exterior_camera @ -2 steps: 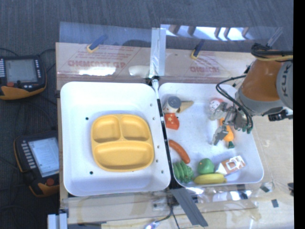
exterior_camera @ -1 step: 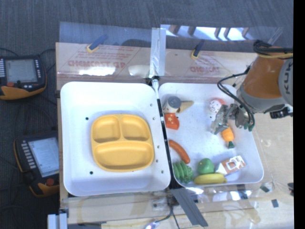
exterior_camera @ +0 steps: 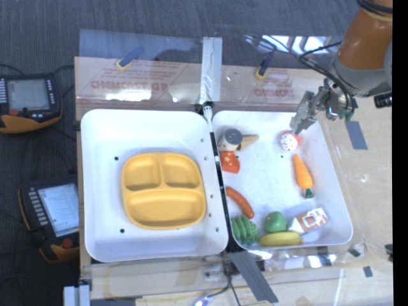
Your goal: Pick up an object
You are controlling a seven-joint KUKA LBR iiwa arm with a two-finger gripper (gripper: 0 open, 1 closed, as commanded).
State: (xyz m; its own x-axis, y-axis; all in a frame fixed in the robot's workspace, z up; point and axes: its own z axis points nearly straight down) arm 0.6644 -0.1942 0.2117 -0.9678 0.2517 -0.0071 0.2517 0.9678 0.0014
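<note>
We cannot read the mirrored red lettering at the table's (exterior_camera: 370, 171) 12 o'clock edge. In the right bin (exterior_camera: 331, 164), the carrot (exterior_camera: 302, 173) lies with its long axis running 11 to 5 o'clock, green end at 5. The pincer (exterior_camera: 301, 123) hovers just beside the white ball (exterior_camera: 289, 142), at its 1 o'clock; how far apart its tips stand we cannot tell.

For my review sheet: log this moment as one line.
tool above right bin's far edge | holding nothing seen | nearest: white ball | yellow tray in left bin
</note>
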